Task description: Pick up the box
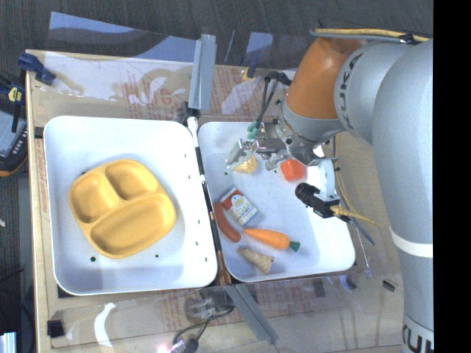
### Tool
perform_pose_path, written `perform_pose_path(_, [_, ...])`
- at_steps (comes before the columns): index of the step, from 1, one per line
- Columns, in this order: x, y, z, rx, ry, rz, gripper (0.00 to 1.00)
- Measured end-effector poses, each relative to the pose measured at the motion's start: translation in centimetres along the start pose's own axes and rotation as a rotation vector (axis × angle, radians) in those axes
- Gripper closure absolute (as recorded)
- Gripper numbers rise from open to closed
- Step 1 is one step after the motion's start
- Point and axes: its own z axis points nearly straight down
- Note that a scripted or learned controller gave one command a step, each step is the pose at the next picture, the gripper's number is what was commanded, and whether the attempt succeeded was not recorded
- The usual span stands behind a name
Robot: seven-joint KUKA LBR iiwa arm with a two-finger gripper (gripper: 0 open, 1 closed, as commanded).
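The box is a small carton printed in blue, red and white. It lies flat in the right bin, near that bin's left wall. My gripper hangs over the far part of the same bin, just above a yellow wedge. It is well apart from the box, which lies nearer the camera and slightly to the left. Nothing touches the box except a red sausage lying along its left side.
An orange carrot and a beige chunk lie in front of the box. A red-orange piece sits under the wrist. The left bin holds a yellow divided plate. The arm covers the right bin's right side.
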Motion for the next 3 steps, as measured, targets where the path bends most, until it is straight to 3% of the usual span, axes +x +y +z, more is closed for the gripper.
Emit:
perform_pose_path(1, [-1.0, -3.0, 10.9, 0.000, -0.001, 0.000, 0.00])
perform_pose_path(2, [-1.1, -3.0, 9.9, 0.002, -0.002, -0.003, 1.00])
perform_pose_path(3, [3.1, -4.9, -2.6, -0.005, -0.001, -0.154, 1.00])
